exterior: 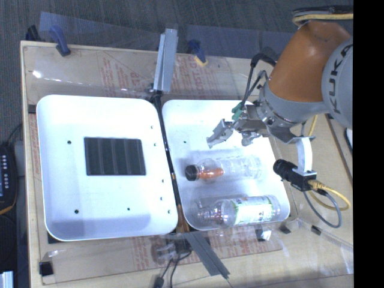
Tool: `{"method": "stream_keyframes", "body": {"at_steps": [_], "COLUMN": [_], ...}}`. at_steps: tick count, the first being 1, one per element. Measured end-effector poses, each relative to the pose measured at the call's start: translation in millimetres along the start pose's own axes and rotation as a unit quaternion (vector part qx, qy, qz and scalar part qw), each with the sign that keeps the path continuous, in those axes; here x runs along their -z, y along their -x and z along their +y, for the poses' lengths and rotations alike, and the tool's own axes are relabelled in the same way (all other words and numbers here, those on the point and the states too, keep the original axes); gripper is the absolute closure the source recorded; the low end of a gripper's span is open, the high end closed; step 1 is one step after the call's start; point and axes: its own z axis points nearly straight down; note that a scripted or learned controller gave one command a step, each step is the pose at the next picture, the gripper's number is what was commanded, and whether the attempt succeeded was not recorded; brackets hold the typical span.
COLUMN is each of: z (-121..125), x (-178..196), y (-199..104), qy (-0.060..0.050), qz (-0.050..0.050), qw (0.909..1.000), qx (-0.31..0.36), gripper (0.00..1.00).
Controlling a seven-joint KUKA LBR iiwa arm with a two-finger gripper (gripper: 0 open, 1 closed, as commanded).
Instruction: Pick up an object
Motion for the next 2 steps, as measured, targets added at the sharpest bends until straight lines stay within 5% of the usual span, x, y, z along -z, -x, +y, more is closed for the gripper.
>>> {"method": "stream_keyframes", "body": {"at_steps": [1, 2], "z": [1.1, 1.8], "x": [-108.5, -166.5], "y": [36.0, 43.8], "qy": [-0.001, 0.006], "qz": [0.000, -0.001], "qw": [0.9999, 1.0000], "qx": [-0.016, -0.006], "gripper": [0.00, 0.00]}}
